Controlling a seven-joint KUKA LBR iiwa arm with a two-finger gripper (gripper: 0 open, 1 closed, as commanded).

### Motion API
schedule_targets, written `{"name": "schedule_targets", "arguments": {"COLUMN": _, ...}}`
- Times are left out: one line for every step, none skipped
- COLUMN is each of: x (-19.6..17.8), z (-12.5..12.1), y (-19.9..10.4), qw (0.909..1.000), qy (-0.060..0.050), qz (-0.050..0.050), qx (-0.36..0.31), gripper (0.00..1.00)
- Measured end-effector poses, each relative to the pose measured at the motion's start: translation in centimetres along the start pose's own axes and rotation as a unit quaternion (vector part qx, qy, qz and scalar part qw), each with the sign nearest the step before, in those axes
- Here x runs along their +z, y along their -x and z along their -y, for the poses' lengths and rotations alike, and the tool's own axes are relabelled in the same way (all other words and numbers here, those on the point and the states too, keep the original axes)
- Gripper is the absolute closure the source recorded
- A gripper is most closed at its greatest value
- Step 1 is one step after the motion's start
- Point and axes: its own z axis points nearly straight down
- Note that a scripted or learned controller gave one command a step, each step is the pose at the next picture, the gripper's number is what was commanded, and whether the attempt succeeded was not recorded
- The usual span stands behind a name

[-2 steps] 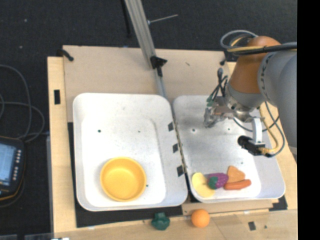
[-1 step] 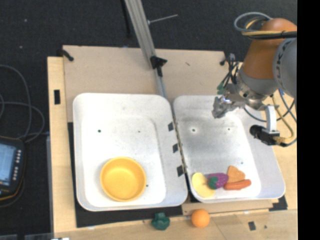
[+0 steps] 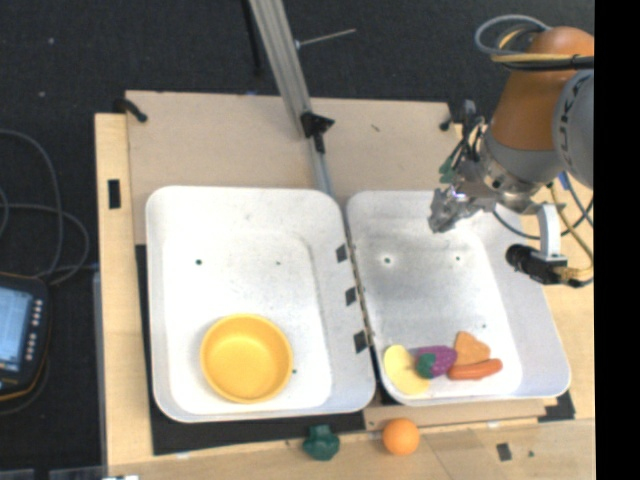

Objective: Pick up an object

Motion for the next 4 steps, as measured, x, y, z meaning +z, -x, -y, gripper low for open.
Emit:
{"name": "schedule_targets", "arguments": {"x": 0.2, "z": 1.2, "y": -5.4, "qw": 1.0, "qy": 0.0, "qz": 0.0, "qx": 0.0, "gripper": 1.0}}
{"name": "schedule_targets", "arguments": {"x": 0.4, "z": 2.6, "y": -10.0, "qw": 1.0, "qy": -0.001, "qz": -0.001, "qx": -0.002, "gripper": 1.0}}
{"name": "schedule_targets", "arguments": {"x": 0.3, "z": 4.0, "y": -14.7, "qw": 1.0, "qy": -0.001, "qz": -0.001, "qx": -0.003, "gripper": 1.0}}
{"name": "schedule_targets", "arguments": {"x": -0.5, "z": 5.3, "y": -19.5, "qw": 1.0, "qy": -0.001, "qz": -0.002, "qx": -0.003, "gripper": 1.0}}
